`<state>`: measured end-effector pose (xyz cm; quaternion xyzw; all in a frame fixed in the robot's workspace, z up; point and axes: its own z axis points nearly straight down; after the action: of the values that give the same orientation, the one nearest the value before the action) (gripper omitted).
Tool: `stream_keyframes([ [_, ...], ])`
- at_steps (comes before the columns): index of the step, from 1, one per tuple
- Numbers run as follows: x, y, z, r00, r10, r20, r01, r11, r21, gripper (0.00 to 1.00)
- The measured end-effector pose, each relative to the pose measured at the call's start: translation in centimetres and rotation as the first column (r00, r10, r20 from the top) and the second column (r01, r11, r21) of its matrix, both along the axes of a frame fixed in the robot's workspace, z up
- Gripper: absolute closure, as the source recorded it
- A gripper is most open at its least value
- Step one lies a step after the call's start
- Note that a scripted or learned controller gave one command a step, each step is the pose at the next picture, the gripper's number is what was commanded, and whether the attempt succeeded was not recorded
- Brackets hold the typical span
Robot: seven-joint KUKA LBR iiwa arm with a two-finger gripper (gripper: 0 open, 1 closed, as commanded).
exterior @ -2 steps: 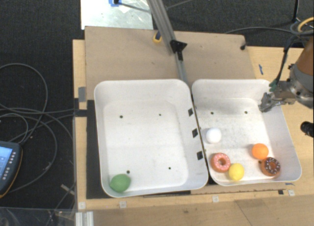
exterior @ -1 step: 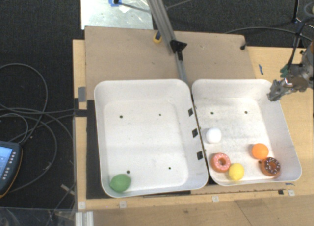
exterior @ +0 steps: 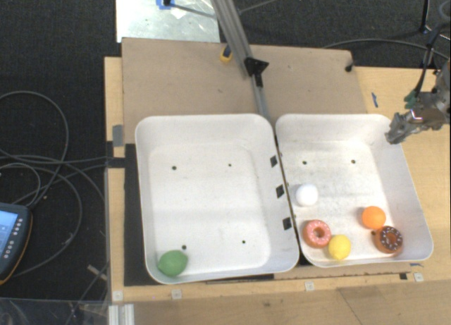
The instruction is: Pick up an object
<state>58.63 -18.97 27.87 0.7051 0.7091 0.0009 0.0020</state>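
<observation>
Bench carries 2 shallow white bins side by side; left bin [exterior: 151,140] and right bin [exterior: 416,207] meet along a centre seam w/ dark clips.

Gripper [exterior: 399,130] sits at the right bin's far right corner, just over the rim, on the arm coming in from the right edge; fingers too small and blurred to read, so cannot tell whether spread or pressed together; nothing visible between them.

Right bin contents, 5 items, all apart from the gripper:
- white ball [exterior: 306,194] near the left wall, approx mid-length;
- pink-iced donut [exterior: 317,232] near the near left corner;
- yellow lemon [exterior: 340,247] just beside the donut, at the near edge;
- orange ball [exterior: 373,216] toward the near right corner;
- chocolate donut w/ sprinkles [exterior: 388,240] at the near right corner, just beside the orange ball.

Left bin: 1 item, green ball [exterior: 172,262], at the near left corner, close to the rim.

All 6 objects rest on the bin floors; none lifted.
</observation>
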Motion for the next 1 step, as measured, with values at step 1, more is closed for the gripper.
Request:
stream_keyframes([
  [1,-0.15,5.05,-0.1,1.0,0.005,-0.003,-0.005,1.0,0.003,1.0],
])
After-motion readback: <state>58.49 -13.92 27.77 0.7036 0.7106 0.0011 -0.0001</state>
